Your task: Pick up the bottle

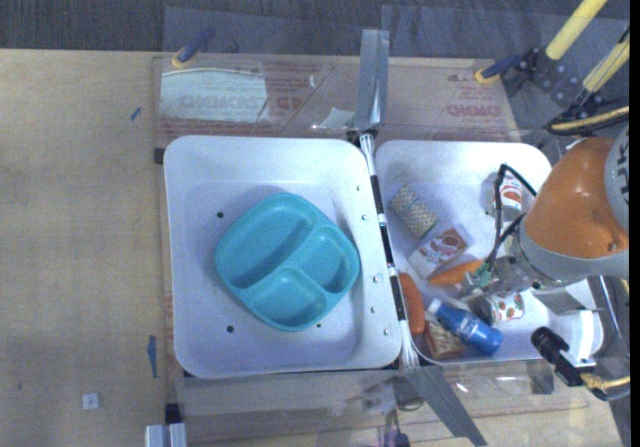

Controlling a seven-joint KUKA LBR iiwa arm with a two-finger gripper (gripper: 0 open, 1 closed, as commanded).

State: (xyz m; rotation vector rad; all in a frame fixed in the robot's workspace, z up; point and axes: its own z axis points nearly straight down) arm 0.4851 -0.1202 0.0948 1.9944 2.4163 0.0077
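White bins: left bin point(190, 235) holds a teal divided plate point(287, 260); right bin point(450, 160) holds the clutter, with the arm point(575, 210) over its right side. I see the blue bottle point(466, 327) lying on its side at that bin's front edge, just left of and below the gripper point(497, 280), not between its fingers. I can't tell if they're apart or together.

The arm point(590, 235) enters from the right side of the scene and reaches left and downward. Its orange band sits above the grey wrist. The gripper point(492, 280) is at the arm's left end, low and toward the near side; dark cables run alongside the wrist.
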